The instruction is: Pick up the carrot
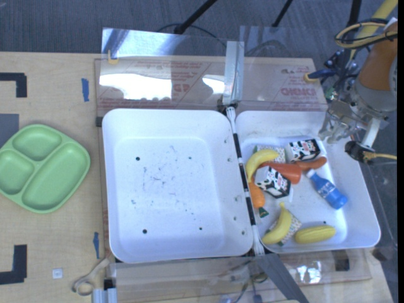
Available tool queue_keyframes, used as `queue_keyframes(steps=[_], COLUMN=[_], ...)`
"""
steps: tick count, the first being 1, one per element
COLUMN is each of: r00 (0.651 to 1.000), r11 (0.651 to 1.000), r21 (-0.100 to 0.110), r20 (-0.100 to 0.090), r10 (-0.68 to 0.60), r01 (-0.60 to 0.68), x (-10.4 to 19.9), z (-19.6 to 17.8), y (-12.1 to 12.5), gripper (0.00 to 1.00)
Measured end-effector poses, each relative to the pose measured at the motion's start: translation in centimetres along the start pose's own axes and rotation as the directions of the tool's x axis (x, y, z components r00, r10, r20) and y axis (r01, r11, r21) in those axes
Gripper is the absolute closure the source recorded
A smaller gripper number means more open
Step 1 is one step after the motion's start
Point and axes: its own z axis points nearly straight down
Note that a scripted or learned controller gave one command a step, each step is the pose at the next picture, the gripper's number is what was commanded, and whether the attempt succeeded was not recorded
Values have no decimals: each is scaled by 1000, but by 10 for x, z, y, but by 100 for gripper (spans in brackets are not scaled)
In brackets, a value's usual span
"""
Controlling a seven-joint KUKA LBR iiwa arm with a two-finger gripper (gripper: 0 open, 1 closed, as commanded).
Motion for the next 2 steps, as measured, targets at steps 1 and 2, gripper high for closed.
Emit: queue_keyframes(steps=[1, 2], r00=[1000, 988], r11=[1000, 988], r21=[-5, 0], r20=[0, -1], r10=[5, -155], r01=[-5, 155], x=[31, 94], z=[-36, -50], y=[5, -28], gripper=[100, 100])
